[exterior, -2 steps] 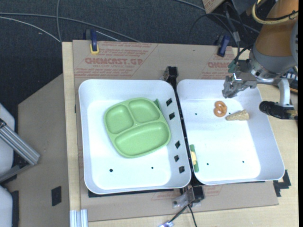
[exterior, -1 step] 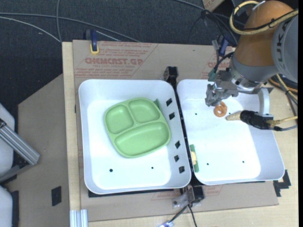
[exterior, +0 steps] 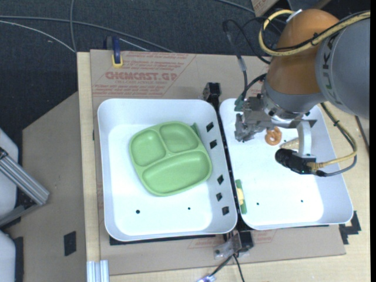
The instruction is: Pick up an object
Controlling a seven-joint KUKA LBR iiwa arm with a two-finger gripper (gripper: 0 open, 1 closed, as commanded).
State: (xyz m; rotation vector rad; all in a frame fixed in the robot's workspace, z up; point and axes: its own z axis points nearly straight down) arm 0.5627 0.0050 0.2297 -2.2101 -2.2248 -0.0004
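Orange ring (exterior: 273,137), small and roughly doughnut-shaped as far as can be made out, lies flat on the floor of the right bin (exterior: 276,201), in its upper half and somewhat toward the middle. Too round to give a long axis, so approach angle should matter little. Tool (exterior: 244,134) sits just beside it, on the side of the wall shared by the two bins, low over the bin floor. Ring is close to the tool but apart from it, not under it and not in its grasp. Whether the tool is apart or together cannot be told from this angle. Judgement: the coming move turns on a short sideways shift away from the shared wall, to bring the tool over the ring before any closing. Arm (exterior: 299,46) comes in from the upper right, orange band bulking above the wrist, wrist bent steeply down into the bin. Further out, a thin green-and-yellow strip (exterior: 239,194) lies against the right bin's near-left edge, well apart from the ring. Left bin (exterior: 120,207) carries a green divided plate (exterior: 170,157), untouched. Both bins rest on the tabletop (exterior: 53,175).
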